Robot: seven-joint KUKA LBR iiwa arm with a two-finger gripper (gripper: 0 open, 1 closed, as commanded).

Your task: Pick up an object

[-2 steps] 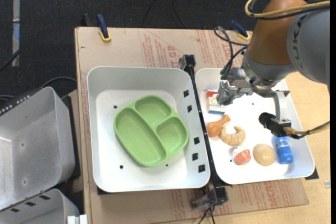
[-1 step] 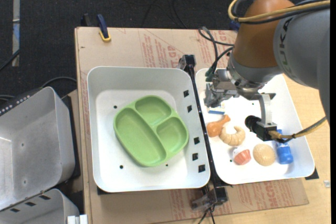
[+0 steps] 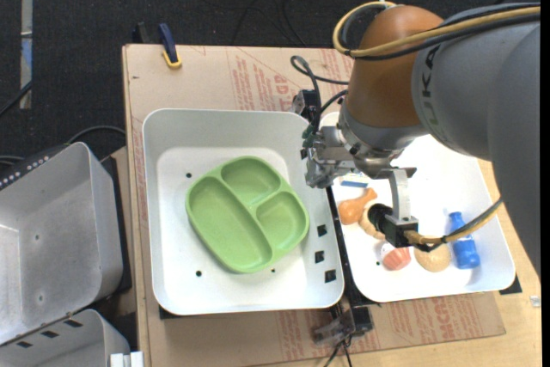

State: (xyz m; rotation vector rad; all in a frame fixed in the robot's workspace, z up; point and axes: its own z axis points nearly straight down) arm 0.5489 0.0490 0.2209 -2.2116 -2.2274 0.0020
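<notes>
2 white bins sit side by side on the counter (image 3: 215, 73). The left bin (image 3: 172, 275) holds 1 green plate (image 3: 247, 213) with 3 compartments, lying flat and turned at an angle. All 3 compartments look bare.

The right bin (image 3: 481, 176) holds the loose objects, bunched in its near-left part:
- 1 orange drumstick-shaped piece (image 3: 357, 206) near the wall between the bins
- 1 small flat blue strip (image 3: 352, 182) just above the orange piece
- 1 reddish lump (image 3: 395, 259) touching 1 tan lump (image 3: 434, 259)
- 1 blue bottle-shaped piece (image 3: 463, 245) just right of the tan lump

The gripper (image 3: 320, 168) hangs over the wall between the 2 bins, level with the plate's upper right rim. Whether it is clenched or released cannot be told, and nothing is seen in its grasp.

There is bare floor around the plate on all sides of the left bin, widest along its left wall. The right bin's far right part is bare but partly hidden by the arm (image 3: 464, 99). 1 blue and yellow clamp (image 3: 169, 47) sits at the counter's far left edge.
</notes>
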